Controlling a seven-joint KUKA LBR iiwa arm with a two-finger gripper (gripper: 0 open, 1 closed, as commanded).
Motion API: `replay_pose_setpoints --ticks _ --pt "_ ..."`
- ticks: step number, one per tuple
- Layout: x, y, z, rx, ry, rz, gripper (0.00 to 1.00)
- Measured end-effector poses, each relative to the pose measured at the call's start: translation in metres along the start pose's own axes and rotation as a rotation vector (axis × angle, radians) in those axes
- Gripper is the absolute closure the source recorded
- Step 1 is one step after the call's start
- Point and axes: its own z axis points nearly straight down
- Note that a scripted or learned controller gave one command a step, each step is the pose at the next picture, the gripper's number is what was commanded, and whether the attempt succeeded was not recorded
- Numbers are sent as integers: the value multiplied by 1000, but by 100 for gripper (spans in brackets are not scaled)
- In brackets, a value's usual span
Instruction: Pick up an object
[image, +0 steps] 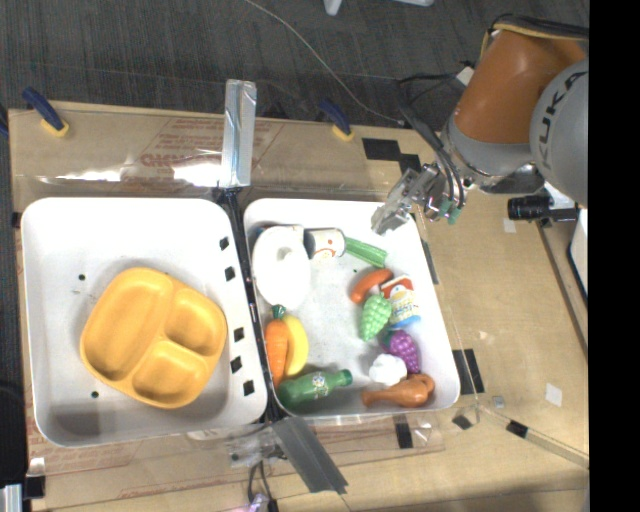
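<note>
My gripper (392, 216) hangs over the far right corner of the right bin (330, 303), fingers pointing down-left with nothing visible between them. Just left of it lie a green cucumber piece (366, 251) and a small white can (324, 243). A white cup (279, 262) lies at the bin's far left. Lower in the bin are an orange carrot piece (370, 283), green grapes (374, 316), a small carton (402, 301), purple grapes (402, 348), a carrot (276, 345), a banana (297, 341), a green bottle (314, 386), a white lump (386, 369) and a brown drumstick (402, 392).
The left bin (60, 240) holds a yellow divided plate (152, 335). A metal strip (238, 135) stands at the far end of the divider between the bins. Cables run behind the right bin toward the arm.
</note>
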Motion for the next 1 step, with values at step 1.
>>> replay_pose_setpoints --ticks 1 --pt "66 9 46 0 10 -60 100"
